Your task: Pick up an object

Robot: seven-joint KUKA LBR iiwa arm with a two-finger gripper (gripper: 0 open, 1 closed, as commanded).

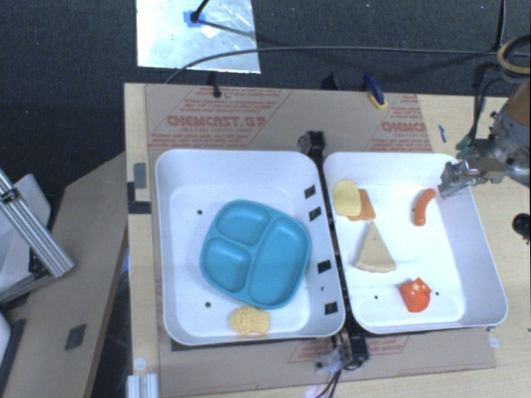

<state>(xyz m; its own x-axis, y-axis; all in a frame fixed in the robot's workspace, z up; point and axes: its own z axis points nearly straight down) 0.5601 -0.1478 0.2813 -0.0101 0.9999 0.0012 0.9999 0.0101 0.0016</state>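
The right bin (pixel 485 259) holds several small toy foods: a yellow and orange piece (pixel 352 201) at its far left, an orange sausage (pixel 422 206), a beige wedge (pixel 375 250) and a red-orange lump (pixel 416 295) near the front. My gripper (pixel 455 177) hangs over the far right rim of this bin, just right of and slightly above the sausage. It has nothing visibly in it. In the left bin (pixel 178 222) lie a blue divided plate (pixel 255 254) and a yellow knobbly piece (pixel 250 321) by the front wall.
Black clips (pixel 319 214) run along the seam between the two bins. Both bins stand on a cardboard sheet (pixel 224 114) on the bench. A metal frame (pixel 33 239) sits at the left edge, and cables (pixel 498 52) hang at the top right.
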